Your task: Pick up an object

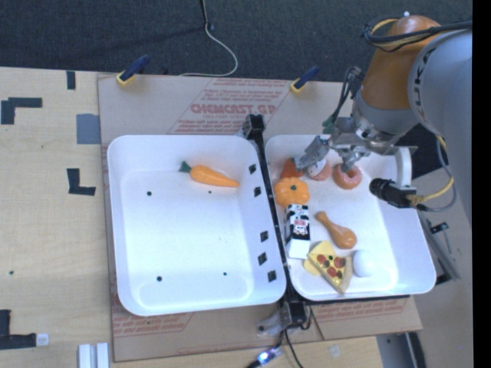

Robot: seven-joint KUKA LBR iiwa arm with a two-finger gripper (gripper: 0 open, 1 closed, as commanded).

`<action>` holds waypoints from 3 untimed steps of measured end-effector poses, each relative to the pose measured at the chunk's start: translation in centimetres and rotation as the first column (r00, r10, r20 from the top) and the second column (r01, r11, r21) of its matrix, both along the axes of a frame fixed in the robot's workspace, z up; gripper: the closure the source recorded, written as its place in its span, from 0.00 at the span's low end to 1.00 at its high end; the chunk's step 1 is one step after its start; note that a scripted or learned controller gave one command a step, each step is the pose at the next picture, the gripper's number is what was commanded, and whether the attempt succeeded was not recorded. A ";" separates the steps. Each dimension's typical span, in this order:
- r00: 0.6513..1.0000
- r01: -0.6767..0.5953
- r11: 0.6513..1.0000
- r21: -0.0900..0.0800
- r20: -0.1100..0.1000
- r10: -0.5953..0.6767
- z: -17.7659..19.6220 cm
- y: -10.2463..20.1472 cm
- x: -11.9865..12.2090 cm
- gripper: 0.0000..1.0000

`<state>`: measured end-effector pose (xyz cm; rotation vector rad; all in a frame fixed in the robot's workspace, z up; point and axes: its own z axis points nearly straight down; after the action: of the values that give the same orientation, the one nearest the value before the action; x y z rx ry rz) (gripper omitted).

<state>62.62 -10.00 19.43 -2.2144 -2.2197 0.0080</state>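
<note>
My gripper (330,159) hangs over the back of the right bin (399,240), open, with nothing visible between its fingers. One grey finger (311,157) is just above a small pink piece (321,172). The other is over a pink donut (348,178). Further left in that bin lie an orange round fruit (291,192) and a red-orange piece (289,167) behind it. Toward the front are a black-and-white carton (298,222), a chicken drumstick (336,230), a pizza slice (330,265) and a white egg (363,264). A carrot (212,176) lies in the left bin (138,228).
A black divider with clips (265,213) runs between the two bins. The arm's grey body and orange band (399,60) reach in from the upper right, with a black cable (395,192) by the right bin's rim. Both bins sit on a cardboard sheet (222,110).
</note>
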 end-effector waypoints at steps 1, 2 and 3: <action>1.000 -0.001 1.000 -0.001 0.016 0.001 -8.8 -0.9 -1.6 0.00; 1.000 0.002 1.000 0.012 0.005 -0.002 -9.9 -4.1 2.2 0.00; 1.000 -0.002 1.000 0.013 0.006 0.002 -8.6 -4.1 2.6 1.00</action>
<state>65.19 -14.08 10.82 -2.2086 -2.2176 -0.0130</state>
